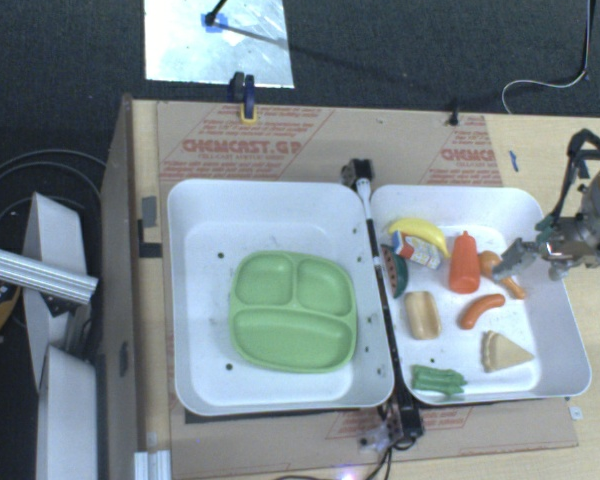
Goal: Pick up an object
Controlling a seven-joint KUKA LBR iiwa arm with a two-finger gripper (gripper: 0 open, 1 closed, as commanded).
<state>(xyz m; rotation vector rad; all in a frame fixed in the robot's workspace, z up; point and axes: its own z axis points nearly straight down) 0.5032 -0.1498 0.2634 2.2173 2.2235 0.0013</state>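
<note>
The right bin [565, 343] holds several toy foods: a yellow banana [420, 233], a small red and white can [417, 252], an orange bottle [464, 262], a red sausage [480, 310], a tan bread roll [422, 315], a sandwich wedge [503, 351] and green beans [438, 378]. My gripper [531, 265] hangs over the bin's right side, beside a small orange piece [513, 288] and a round orange piece [490, 261]. Its fingers are spread open with nothing between them.
The left bin [195, 238] carries a green divided plate [292, 311]. A black divider rail [380, 288] runs between the bins. The cardboard bench top [280, 143] surrounds both. A cable hangs at the upper right.
</note>
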